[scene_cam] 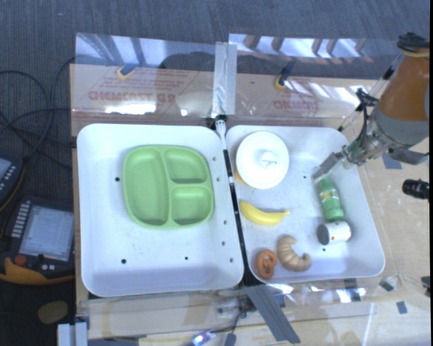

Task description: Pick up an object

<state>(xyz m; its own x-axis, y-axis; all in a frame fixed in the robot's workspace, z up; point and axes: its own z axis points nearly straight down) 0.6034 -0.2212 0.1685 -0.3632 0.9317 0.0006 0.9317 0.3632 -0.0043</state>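
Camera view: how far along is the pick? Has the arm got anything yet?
Nothing looks picked yet. The gripper sits low over the right bin, just above the green bottle, with nothing visible between its fingers. The bottle, banana, croissant, donut, white bowl and small white cup all lie in the bin. Grasp and lift remain.

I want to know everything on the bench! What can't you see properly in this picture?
- The gripper: too small and blurred in the camera view to tell how it stands.
- The arm: cut off by the right edge.
- The green bottle: label too small to read.
- The white cup on its side: its inside is dark and tiny.
- The green tray: undersides hidden.
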